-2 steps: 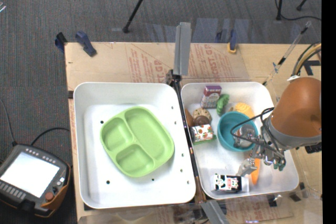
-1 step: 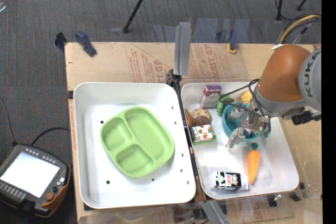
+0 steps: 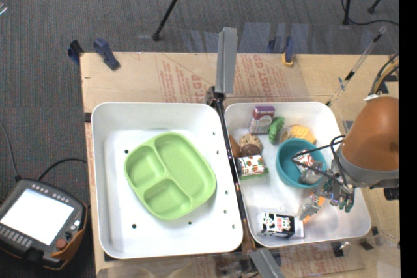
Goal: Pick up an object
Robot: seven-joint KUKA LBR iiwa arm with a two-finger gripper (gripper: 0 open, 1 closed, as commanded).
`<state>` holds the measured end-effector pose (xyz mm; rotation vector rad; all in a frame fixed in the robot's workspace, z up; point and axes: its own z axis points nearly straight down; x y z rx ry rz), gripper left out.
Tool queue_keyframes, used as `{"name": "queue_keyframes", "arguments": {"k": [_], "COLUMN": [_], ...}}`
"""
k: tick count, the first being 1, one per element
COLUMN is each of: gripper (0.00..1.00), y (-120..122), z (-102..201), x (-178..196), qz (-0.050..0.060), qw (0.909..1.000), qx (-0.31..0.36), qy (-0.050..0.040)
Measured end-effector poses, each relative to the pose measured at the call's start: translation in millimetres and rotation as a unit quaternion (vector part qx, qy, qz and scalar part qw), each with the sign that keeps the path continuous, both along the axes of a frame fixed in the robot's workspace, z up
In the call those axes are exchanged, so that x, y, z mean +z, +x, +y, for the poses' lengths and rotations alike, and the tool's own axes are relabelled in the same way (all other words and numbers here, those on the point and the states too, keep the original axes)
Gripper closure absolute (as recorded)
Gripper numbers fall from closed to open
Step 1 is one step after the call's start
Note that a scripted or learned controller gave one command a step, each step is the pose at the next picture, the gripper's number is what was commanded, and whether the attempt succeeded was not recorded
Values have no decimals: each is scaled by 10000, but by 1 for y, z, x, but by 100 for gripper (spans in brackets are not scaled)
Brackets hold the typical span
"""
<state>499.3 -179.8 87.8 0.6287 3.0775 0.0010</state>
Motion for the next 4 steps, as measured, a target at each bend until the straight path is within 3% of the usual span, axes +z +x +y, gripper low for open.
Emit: {"name": "queue_keyframes", "arguments": {"k": [1, 2, 3, 4], "gripper": [0, 0, 0, 0], "y": [80, 112, 1, 39], "z": [7, 61, -8, 35], "x": [-1, -3, -1, -1], "qz": [4, 148, 16, 2], "qw": [10000, 9998, 10000, 9996], "qx": [-24, -142, -77, 274], "qy": [-1, -36, -5, 11]}}
